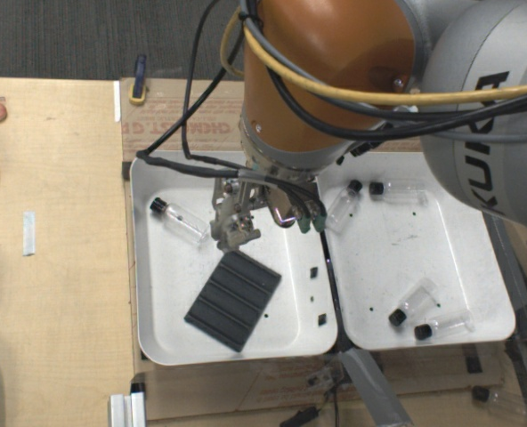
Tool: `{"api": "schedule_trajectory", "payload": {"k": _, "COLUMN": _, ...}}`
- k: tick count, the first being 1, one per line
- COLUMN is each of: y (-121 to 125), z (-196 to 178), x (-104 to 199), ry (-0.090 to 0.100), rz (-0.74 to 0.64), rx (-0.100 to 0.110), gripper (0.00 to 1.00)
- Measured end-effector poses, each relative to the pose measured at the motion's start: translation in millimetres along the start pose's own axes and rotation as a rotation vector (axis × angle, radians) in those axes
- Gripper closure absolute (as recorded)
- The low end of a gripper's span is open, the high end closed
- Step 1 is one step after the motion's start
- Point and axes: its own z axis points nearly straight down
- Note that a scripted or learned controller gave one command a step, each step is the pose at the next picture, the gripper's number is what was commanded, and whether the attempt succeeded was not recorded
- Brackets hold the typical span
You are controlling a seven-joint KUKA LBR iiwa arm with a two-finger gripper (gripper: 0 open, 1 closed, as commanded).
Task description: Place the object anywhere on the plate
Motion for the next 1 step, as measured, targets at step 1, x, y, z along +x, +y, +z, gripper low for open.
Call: {"api": "schedule_trajectory", "payload": {"k": 1, "y": -10.4, "z": 142.8, "x": -33.4, "ry": 0.001, "rz": 0.134, "rx": 0.000, "gripper": 1.00}}
